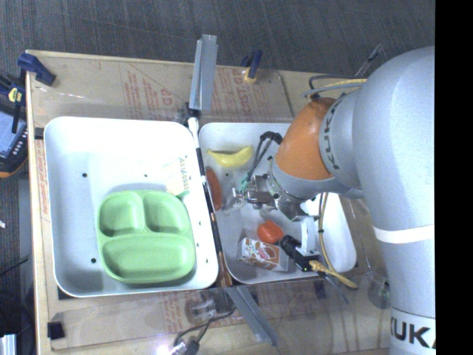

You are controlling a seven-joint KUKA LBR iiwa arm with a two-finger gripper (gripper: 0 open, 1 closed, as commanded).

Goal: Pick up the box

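**Gripper low in the right bin, box lying near**

Camera view: the gripper (247, 193) hangs low in the right bin (340, 254), beside a banana (230, 156). Whether its fingers are released or clenched, I cannot tell. The box (260, 252) lies flat at the bin's near side, apart from the gripper. A green tray (146, 236) sits in the left bin (66, 198).

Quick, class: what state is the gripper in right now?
Gripper: cannot be told; it hangs low in the right bin, above the box and not on it.
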